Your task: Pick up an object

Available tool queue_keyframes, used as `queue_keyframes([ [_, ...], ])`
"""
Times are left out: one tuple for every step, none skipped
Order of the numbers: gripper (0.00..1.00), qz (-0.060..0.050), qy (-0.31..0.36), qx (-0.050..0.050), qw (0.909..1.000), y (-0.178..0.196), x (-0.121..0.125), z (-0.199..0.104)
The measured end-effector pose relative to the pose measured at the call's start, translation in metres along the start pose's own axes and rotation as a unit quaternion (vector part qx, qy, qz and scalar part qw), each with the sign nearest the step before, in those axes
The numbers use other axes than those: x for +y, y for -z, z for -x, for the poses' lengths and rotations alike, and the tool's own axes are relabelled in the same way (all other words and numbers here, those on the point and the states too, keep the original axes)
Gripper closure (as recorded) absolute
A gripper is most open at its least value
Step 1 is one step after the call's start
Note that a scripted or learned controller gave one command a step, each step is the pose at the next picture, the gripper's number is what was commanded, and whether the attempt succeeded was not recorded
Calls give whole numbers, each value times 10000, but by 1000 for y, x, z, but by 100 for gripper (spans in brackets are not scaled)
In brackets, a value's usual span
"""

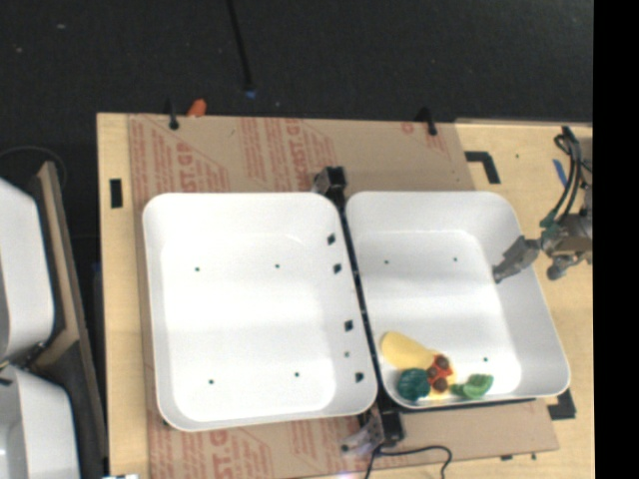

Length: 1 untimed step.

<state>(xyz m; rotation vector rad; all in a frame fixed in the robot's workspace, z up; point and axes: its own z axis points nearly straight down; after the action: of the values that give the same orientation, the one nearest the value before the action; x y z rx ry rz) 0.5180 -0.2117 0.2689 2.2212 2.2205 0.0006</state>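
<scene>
White plastic forms both shallow bins on the bench: the left-hand white bin (250, 307) and the right-hand white bin (449, 267), which sit side by side and touch along their inner rims on a sheet of brown printed cardboard (260, 153).

The candidate objects lie in a tight cluster at the near edge of the right-hand bin, towards the corner next to the divider. They comprise a pale yellow wedge-shaped piece (404, 347), a round teal-green object (413, 383), a small red-orange object (439, 371) and a bright green curved piece (473, 385). The yellow piece lies nearest the divider; the teal and red-orange objects touch or nearly touch it, and the bright green piece lies just beside them towards the outer wall. Finer shapes are too small to resolve.

The two-finger gripper (511, 258) appears at the far-right rim of the right-hand bin, well apart from the cluster. Whether its tips are spread or closed cannot be told at this resolution; nothing is seen between them.

Progress, as judged: no object is lifted. The approach to the cluster, the grasp and the lift all remain.
</scene>
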Motion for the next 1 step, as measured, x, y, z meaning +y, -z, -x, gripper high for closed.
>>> queue_keyframes([
  [0,-59,18,20,10000,-136,-21,-72],
])
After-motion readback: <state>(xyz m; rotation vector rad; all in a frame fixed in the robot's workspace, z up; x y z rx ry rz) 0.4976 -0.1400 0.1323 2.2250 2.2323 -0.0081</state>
